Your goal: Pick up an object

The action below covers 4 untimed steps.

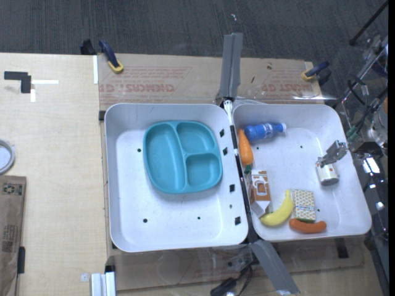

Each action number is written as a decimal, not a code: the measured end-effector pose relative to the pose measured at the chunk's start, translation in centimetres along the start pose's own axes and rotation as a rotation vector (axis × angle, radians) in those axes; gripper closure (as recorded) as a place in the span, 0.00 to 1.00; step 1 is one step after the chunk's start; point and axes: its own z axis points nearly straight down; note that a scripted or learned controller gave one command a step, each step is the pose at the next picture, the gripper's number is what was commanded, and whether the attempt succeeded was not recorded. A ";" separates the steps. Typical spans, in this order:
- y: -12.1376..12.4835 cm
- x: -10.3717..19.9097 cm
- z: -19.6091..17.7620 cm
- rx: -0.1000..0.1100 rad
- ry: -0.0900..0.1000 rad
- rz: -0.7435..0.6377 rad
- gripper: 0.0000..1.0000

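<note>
seemingly bare, its state past telling, the end effector (pixel 328 165) hangs up-right of the banana (pixel 279 210), whose long axis runs diagonally.

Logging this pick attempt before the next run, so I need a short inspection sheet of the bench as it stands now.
Surface: two white bins side by side, left bin, right bin.
Job's things: in the right bin, blue bottle, carrot, orange-and-white packet, banana, patterned box, sausage.
Clutter: teal divided plate in the left bin.
Grippers: gripper low over the right bin; nothing seen held.
Cables: dark cables at right.
Surroundings: clamps, tape roll.
</note>
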 end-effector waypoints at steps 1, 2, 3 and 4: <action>2.9 -1.1 8.5 0.003 0.007 -0.062 0.00; 3.2 -1.4 7.1 -0.008 0.000 -0.059 1.00; 3.1 -1.2 7.4 -0.002 0.004 -0.061 0.00; 3.2 -1.3 6.6 -0.002 0.003 -0.062 1.00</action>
